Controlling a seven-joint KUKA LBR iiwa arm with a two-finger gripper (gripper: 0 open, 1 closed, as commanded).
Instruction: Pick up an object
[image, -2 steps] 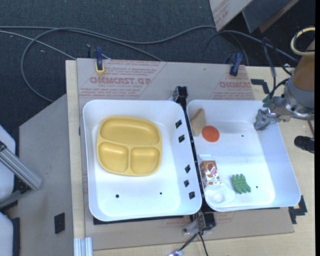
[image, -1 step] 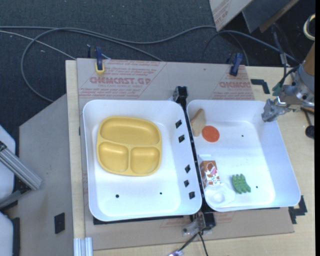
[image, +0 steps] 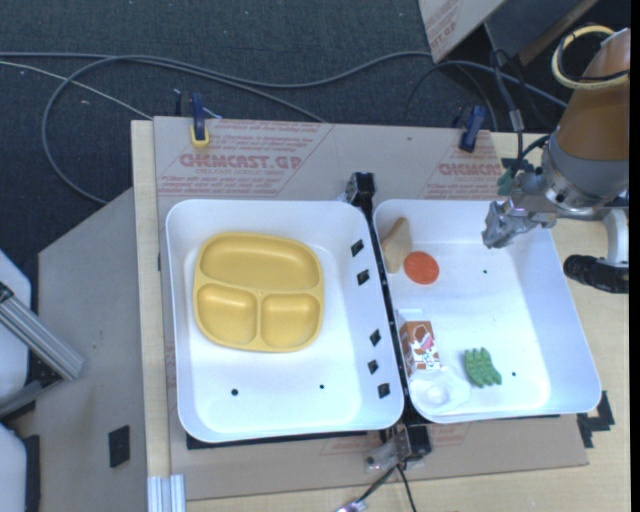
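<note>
In the right bin (image: 540, 300) lie several small objects: a tan bread-like piece (image: 397, 240) near the divider, an orange disc (image: 421, 268) beside it, a printed packet (image: 421, 346) lower down, a clear round lid (image: 437, 391) at the front, and a green leafy toy (image: 482, 368). My gripper (image: 499, 228) hangs over the bin's far right corner, well to the right of the orange disc. Nothing shows between its fingers.
A yellow three-compartment plate (image: 259, 291) sits in the left bin (image: 200, 380). Black clips (image: 361, 187) join the bins along the divider. Blue clamps (image: 200, 117) hold the cardboard base at the back. Cables run across the dark floor behind.
</note>
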